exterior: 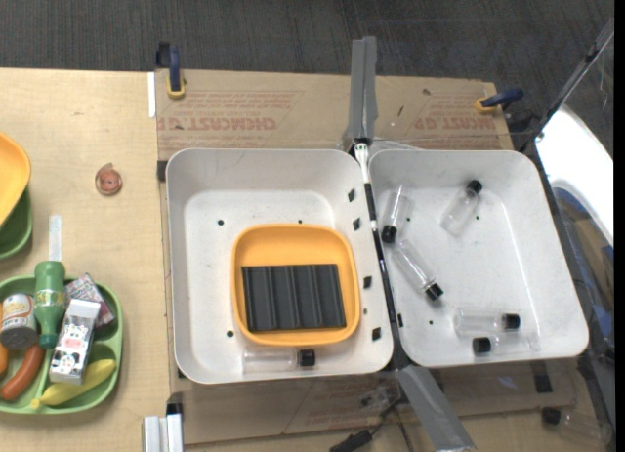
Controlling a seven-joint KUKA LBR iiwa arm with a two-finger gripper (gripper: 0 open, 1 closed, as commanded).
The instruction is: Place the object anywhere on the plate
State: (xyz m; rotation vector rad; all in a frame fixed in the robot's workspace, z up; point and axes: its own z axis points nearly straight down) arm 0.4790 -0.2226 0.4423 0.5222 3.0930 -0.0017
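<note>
An orange square plate [293, 238] sits in the middle of the left bin [195, 196]. A black ribbed rectangular object [296, 297] lies flat on the plate, covering most of its floor. In front of the plate, near the bin's front wall, lies a clear vial with a black cap [305, 357]. Several more clear vials with black caps lie scattered in the right bin [527, 245], among them one at the back [463, 206], one by the left wall [393, 218] and one near the middle [420, 276].
Left of the bins, on the wooden bench, a green plate of toy food [59, 348], a yellow bowl [10, 182] and a small pink disc [108, 181]. Clamps [172, 77] [498, 101] hold the cardboard behind the bins. A grey bar [362, 89] stands between them.
</note>
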